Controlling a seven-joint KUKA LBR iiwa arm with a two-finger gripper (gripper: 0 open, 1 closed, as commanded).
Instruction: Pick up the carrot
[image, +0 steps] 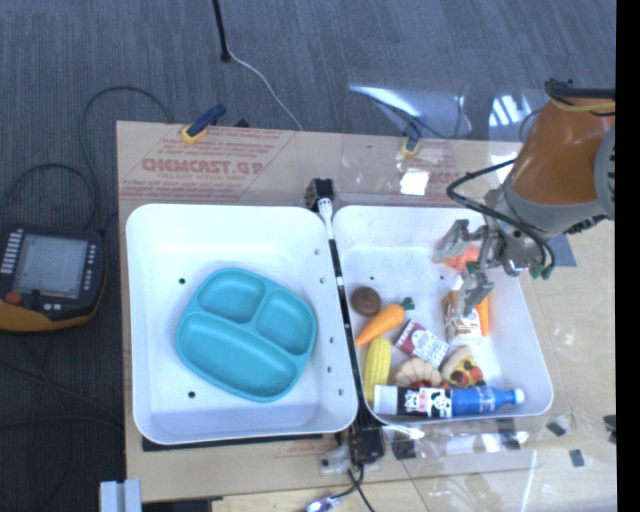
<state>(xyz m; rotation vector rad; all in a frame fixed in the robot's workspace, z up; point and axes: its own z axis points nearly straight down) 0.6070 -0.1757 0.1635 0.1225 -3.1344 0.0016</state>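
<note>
Claw right of carrot, green tip up-right, lying diagonally.

Bright even overhead light; glare on clear plastic sheet at top; soft shadows; slight overall blur.

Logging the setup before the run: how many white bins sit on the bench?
2. The left bin holds a blue divided plate. The right bin, touching it, holds the carrot among other toy food, with the gripper above it.
</note>
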